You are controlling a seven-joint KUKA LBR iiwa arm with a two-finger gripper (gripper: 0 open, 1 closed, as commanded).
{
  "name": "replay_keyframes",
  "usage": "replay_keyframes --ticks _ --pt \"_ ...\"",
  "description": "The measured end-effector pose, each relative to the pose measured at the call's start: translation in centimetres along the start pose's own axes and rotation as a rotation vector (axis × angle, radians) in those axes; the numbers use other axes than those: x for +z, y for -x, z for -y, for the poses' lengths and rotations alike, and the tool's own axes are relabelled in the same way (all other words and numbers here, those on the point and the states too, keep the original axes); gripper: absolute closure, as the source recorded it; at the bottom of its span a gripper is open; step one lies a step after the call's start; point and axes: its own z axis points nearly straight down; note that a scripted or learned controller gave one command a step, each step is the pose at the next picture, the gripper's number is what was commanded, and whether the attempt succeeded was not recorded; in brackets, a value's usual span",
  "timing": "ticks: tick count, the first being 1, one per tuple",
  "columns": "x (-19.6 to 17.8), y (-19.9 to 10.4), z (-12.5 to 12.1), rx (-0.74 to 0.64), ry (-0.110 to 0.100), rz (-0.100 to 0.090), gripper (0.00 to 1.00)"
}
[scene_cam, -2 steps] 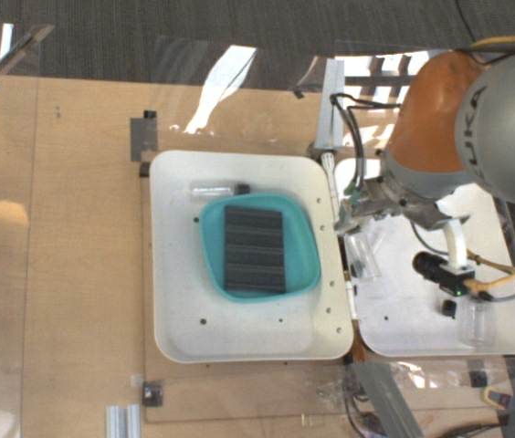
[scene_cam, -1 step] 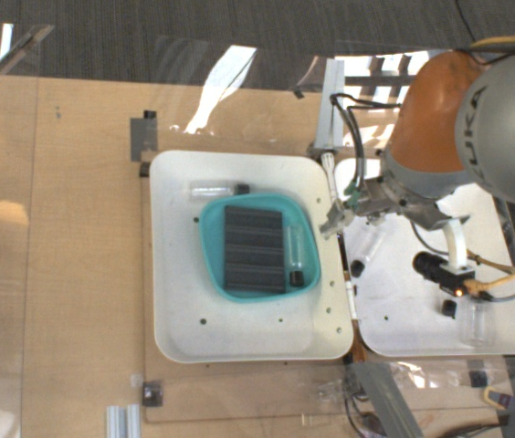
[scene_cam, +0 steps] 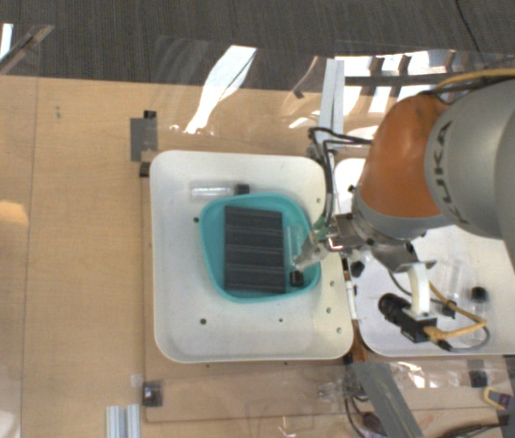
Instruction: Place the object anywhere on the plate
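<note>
Partly hidden by the arm, the gripper (scene_cam: 305,255) hung at the plate's (scene_cam: 214,245) three o'clock rim; its opening couldn't be told.

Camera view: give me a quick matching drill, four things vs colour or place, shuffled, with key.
Things:
1. plate
2. ridged block
3. arm's wrist band
4. marker

Descriptions:
A. orange
B. teal, in the left bin
C. dark grey, lying on the plate
D. on the bin floor, just beyond the plate's far rim

Pairs: 1-B, 2-C, 3-A, 4-D
</note>
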Motion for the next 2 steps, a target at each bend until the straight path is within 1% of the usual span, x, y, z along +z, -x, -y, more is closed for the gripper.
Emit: replay_keyframes --ticks 1,2 --pt "-0.1 7.7 -2.4 -0.089 0.003 0.002 0.00" --pt "-0.8 1.6 2.3 -0.092 0.001 0.000 0.00"
